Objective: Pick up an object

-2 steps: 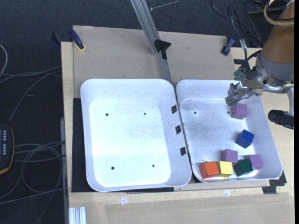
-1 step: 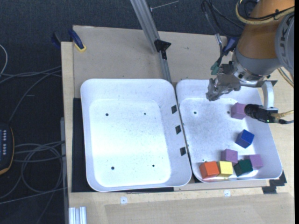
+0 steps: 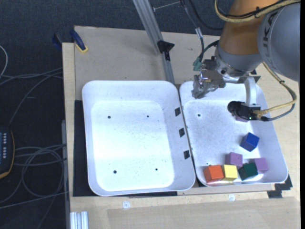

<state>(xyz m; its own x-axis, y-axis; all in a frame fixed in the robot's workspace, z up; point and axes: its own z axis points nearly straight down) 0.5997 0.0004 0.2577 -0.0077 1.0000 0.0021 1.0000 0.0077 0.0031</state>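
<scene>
End effector over right bin far edge, blocks near corner

1. I see even, bright overhead light; the left bin looks nearly washed out.
2. Shadows stay soft and faint.
3. The arm appears slightly soft; edges look undistorted.

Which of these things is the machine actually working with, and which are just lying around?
For the job: tool; blue block; orange block; yellow block; green block; two purple blocks; right bin.
Lying about: left bin; cables; blue clamp.
</scene>
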